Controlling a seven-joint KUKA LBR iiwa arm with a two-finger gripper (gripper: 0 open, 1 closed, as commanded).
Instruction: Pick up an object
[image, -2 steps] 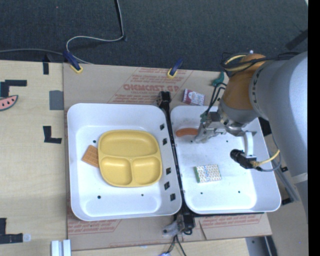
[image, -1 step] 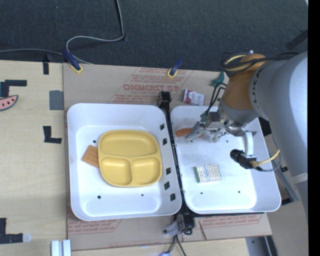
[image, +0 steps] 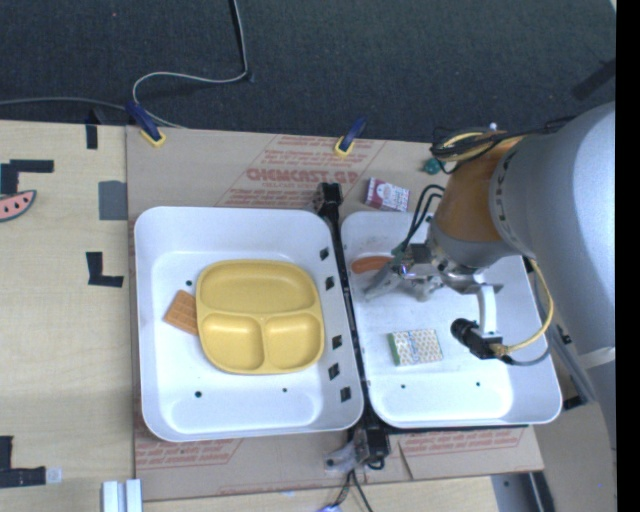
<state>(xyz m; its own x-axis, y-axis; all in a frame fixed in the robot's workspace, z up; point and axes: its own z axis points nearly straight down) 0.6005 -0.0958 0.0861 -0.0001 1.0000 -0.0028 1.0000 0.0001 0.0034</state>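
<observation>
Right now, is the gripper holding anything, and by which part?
Cannot be told. The gripper is low in the right bin, beside a small orange object, but no object is seen held in it.

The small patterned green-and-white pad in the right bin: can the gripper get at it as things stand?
Probably yes. The pad lies flat and alone on the right bin's floor, nothing on it, and the gripper is just above it in view, in that bin.

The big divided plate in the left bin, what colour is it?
Yellow, seen in the camera view.
</observation>
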